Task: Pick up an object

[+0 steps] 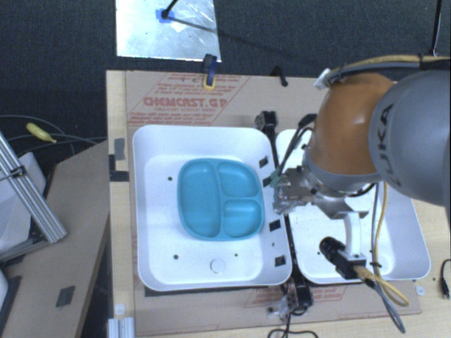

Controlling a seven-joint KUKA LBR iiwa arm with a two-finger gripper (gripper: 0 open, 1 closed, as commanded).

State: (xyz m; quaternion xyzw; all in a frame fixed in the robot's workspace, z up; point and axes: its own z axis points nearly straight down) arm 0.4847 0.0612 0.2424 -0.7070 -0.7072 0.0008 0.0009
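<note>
A light blue divided plate [217, 198] lies flat in the middle of the left white bin [151, 189]. The arm's orange band and grey wrist hang over the right white bin [409, 259] and cover much of it. The gripper [285, 196] reaches down at the divide between the two bins, just right of the plate's right edge. Its tips are hidden under the wrist hardware, and nothing shows held in it.
A small white round spot [217, 265] sits on the left bin's floor near its front wall. A black fitting with a yellow cable [345, 259] hangs low over the right bin. Both bins rest on a cardboard sheet [190, 101], with a silver plate [168, 18] behind it.
</note>
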